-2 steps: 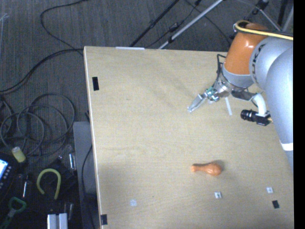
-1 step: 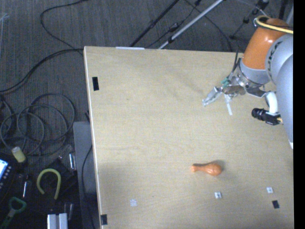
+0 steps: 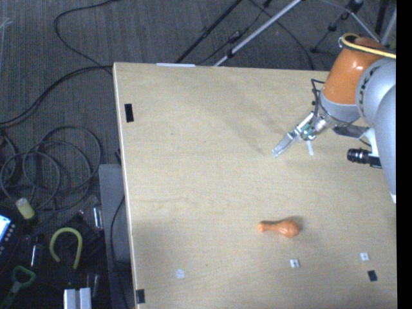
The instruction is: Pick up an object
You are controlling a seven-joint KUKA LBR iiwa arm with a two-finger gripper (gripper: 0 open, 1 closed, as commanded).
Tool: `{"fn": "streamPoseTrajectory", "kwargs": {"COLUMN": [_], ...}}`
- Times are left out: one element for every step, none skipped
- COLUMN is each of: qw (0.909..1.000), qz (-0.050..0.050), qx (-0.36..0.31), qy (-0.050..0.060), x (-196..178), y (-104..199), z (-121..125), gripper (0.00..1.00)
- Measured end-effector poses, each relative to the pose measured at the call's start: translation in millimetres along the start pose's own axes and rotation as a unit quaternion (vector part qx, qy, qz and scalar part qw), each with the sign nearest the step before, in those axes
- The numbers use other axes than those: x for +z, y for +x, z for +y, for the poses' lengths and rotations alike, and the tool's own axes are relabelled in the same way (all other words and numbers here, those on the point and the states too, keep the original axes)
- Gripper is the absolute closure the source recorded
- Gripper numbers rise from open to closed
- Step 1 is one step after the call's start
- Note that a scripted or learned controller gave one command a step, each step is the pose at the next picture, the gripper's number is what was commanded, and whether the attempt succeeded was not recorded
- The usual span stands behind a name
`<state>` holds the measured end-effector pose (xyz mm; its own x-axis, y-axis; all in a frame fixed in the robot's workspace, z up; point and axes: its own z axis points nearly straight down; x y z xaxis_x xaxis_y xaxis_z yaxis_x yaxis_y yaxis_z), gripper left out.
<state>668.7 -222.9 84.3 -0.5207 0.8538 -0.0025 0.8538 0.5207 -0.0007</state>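
Orange object point(image 3: 280, 227), pear-shaped with a thin neck pointing left, lies flat on the tan bench top point(image 3: 193, 172) toward the lower right, nothing touching it. From the camera view I see the gripper point(image 3: 291, 141) well apart from it, up and to the right, hanging off the grey arm point(image 3: 380, 108) and aimed down-left with nothing between the fingers; whether they're spread or closed I can't tell at this size. I'd call the pick not started: still need to travel over the object, descend, close and lift.
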Motion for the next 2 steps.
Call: {"fn": "streamPoseTrajectory", "kwargs": {"qw": [1.0000, 0.9970], "qz": [-0.002, 0.001], "qx": [0.000, 0.077], "qy": [0.000, -0.001], "x": [-10.2, -84.8], "y": [0.0, 38.1], "z": [1.0, 23.3], "gripper": [1.00, 1.00]}}
